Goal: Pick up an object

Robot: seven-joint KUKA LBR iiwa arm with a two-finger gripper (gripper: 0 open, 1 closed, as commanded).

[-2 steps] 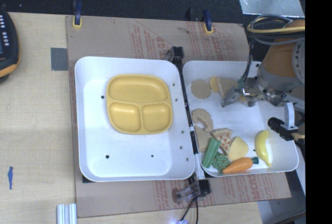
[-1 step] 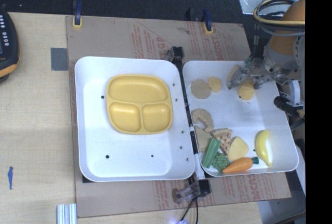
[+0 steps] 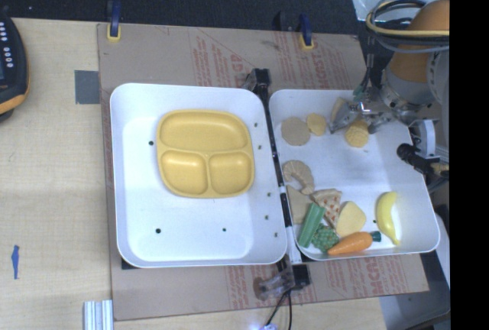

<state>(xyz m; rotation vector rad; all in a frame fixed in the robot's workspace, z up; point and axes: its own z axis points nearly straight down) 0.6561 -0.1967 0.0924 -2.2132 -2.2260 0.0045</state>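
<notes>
The right bin holds several toy foods. My gripper hangs over its far part, fingers spread apart and nothing between them. A small yellow knobbly piece lies just in front of the fingertips, apart from them. To its left are a small yellow round piece and a tan round cookie. Along the bin's near side lie a banana, a carrot, a yellow wedge and a green stalk.
The left bin carries a yellow divided plate. A tan curled piece and a cracker lie near the divider between the bins. The arm's grey body with its orange band stands at the far right.
</notes>
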